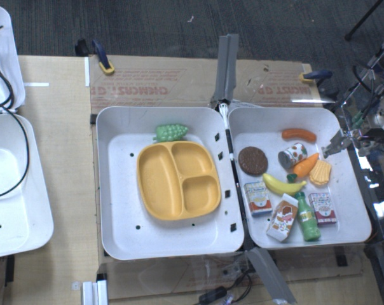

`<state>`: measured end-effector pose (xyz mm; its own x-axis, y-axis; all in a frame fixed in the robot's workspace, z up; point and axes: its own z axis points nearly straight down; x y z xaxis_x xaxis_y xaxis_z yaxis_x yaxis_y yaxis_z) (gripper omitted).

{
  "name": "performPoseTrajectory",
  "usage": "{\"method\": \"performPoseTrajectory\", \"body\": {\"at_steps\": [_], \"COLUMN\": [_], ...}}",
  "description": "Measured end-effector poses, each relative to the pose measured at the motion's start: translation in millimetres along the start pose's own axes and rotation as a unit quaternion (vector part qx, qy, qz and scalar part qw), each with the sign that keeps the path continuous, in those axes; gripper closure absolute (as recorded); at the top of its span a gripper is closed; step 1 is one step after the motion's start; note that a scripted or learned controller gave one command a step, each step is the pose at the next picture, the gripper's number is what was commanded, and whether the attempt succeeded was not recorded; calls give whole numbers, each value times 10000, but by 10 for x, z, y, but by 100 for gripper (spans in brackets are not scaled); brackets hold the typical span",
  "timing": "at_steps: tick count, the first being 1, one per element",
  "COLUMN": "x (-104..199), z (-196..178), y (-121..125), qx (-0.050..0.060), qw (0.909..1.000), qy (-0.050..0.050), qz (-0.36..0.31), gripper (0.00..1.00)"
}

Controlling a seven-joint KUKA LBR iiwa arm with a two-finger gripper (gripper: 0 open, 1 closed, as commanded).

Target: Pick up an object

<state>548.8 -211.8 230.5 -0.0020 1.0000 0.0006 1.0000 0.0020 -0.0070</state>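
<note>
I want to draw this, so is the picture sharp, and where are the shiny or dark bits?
In the camera view: light is soft and even; the yellow plastic divided plate is sharp with only faint sheen; the two white plastic bins look bright, with soft shadows under their rims; the small toy foods, like the yellow banana, are a little fuzzy; the pincer at the right edge is murky.

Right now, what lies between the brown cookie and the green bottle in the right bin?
In the camera view, the banana lies between the cookie and the green bottle.
</note>
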Motion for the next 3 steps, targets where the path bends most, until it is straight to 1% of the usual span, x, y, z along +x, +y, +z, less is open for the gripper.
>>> {"method": "performPoseTrajectory", "body": {"at_steps": [1, 2, 3], "x": [539, 982, 981], "z": [1337, 1311, 1310], "y": [84, 787, 787], "qx": [-61, -110, -109], "qw": [9678, 9567, 9568], "qy": [-23, -45, -45], "qz": [-2516, -2908, -2906], "gripper": [0, 0, 0]}}
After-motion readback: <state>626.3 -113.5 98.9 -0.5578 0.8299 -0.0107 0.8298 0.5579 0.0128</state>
